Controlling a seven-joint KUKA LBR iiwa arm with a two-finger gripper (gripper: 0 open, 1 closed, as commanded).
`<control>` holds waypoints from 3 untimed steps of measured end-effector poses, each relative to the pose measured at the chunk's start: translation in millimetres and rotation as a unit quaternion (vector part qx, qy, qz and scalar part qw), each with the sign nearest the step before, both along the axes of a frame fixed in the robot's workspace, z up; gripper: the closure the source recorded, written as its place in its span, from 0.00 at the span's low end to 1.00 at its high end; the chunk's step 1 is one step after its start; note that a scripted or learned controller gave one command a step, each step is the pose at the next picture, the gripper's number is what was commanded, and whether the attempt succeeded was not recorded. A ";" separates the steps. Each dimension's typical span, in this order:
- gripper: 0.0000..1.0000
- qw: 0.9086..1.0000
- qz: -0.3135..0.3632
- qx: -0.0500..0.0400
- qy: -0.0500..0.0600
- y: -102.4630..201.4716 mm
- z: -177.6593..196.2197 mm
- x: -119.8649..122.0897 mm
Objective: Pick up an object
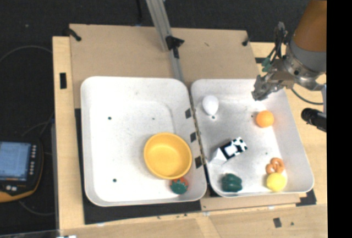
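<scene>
1. The grey arm with its orange band reaches in from the right, and its gripper hangs over the upper right part of the right bin.
2. Whether the gripper is open or closed cannot be told; it shows as one dark clump, and nothing is seen held in it.
3. The right bin holds several small things. A white egg-shaped object lies near its upper left corner, just beside the divider between the bins.
4. An orange ball lies below the gripper, near it but apart.
5. A black-and-white patterned toy lies near the middle of the right bin, tilted.
6. A dark green object lies at the bin's lower edge, and near the lower right corner an orange pretzel-like piece sits touching a yellow ball just below it.
7. The left bin holds a yellow bowl, upright, toward its lower right.
8. Just below the bowl, a small green and red object lies by the bin's lower right corner.
9. Both bins rest side by side on the table.
</scene>
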State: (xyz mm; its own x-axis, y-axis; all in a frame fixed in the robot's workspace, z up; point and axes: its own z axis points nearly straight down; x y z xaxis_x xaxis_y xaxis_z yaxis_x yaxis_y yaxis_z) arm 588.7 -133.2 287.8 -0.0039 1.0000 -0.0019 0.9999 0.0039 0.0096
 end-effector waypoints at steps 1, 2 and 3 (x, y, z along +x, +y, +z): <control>1.00 1.000 0.002 0.001 0.003 52.0 4.5 7.2; 1.00 1.000 0.001 0.001 0.005 104.9 -14.1 10.6; 1.00 1.000 0.002 0.001 0.004 163.2 -13.8 11.1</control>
